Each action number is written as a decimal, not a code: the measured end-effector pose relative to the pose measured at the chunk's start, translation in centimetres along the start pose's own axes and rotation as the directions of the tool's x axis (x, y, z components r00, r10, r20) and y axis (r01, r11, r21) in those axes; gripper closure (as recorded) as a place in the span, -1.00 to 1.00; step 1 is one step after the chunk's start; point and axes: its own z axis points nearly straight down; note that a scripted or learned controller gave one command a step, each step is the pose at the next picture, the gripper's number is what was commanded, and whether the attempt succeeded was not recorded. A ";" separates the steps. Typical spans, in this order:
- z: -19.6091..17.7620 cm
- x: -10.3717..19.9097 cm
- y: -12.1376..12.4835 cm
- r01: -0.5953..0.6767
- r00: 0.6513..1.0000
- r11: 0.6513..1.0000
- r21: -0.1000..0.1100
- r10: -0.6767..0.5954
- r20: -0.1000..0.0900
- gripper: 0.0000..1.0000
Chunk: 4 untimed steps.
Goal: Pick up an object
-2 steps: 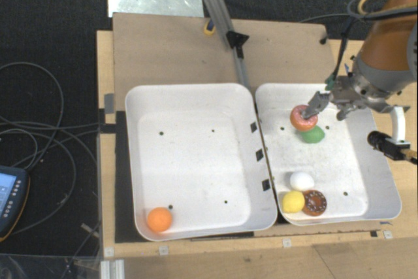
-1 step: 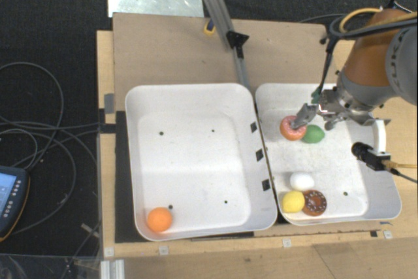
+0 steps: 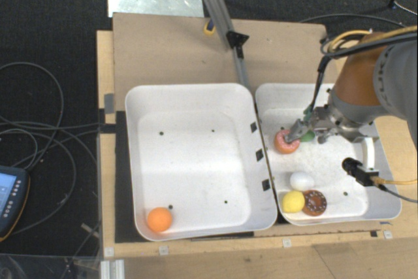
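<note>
The arm (image 3: 392,75) comes in from the right side, grey, with the orange band (image 3: 356,78) just above the wrist. The wrist bends down and toward the left. The gripper (image 3: 299,132) sits low at the end, pointing left, and cables run along the arm on its far side and hang down beside the wrist.

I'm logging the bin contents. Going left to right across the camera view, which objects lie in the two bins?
Orange ball in the left bin → pink doughnut in the right bin, at the gripper → yellow ball → brown doughnut. The white ball overlaps these in order, so it is left out.
</note>
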 end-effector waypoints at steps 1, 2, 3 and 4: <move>-1.4 0.0 0.2 0.000 1.000 1.000 -0.007 0.000 0.001 1.00; -7.6 -0.8 0.8 0.002 1.000 1.000 -0.012 -0.002 0.003 1.00; -10.2 -0.8 0.9 0.003 1.000 1.000 -0.009 -0.003 0.002 1.00; -9.8 4.0 0.1 0.008 1.000 1.000 -0.004 -0.008 -0.001 1.00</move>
